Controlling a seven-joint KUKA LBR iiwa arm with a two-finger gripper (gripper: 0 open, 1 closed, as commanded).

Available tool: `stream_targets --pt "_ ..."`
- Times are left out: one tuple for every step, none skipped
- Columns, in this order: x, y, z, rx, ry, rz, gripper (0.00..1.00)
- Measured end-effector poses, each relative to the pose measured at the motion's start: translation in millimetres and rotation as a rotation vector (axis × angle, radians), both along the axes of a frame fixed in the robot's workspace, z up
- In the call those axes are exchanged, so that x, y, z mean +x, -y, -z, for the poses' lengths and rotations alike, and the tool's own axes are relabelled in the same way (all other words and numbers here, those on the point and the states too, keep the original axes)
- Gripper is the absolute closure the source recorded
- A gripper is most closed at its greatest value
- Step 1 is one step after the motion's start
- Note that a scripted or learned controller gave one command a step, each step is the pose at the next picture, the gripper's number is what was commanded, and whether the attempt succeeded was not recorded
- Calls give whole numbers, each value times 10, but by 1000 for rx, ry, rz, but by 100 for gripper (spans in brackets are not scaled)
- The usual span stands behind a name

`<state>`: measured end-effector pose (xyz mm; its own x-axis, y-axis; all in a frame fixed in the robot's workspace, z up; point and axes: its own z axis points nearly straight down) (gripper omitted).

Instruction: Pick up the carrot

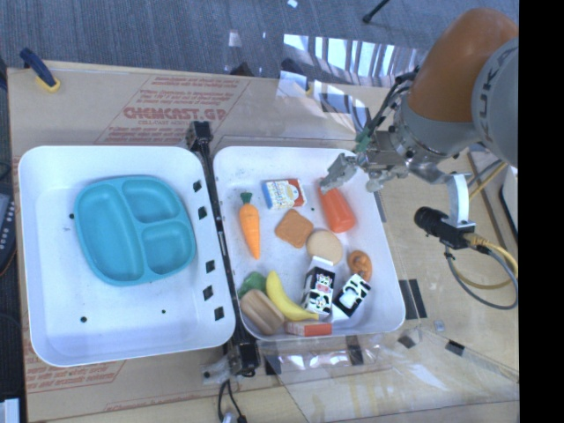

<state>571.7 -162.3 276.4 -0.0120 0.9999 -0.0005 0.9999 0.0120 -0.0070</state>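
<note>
The carrot [250, 225], orange with a green top, lies lengthwise in the left part of the right bin [231, 167], tip toward the near side. My gripper [355, 177] hangs over the far right of that bin, well to the right of the carrot. Its fingers are spread open with nothing between them. One fingertip [334, 176] sits just above a red-orange cylinder [337, 210].
Around the carrot lie a small carton [282, 192], a toast slice [294, 228], a bun [323, 246], a croissant [359, 263], a banana [284, 296], a hot dog [260, 311] and two cow-patterned cartons [319, 289]. The left bin [44, 324] holds a blue divided plate [134, 227].
</note>
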Motion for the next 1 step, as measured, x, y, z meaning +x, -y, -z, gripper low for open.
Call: stream_targets --pt "-58 -513 1290 5 -6 -234 0"
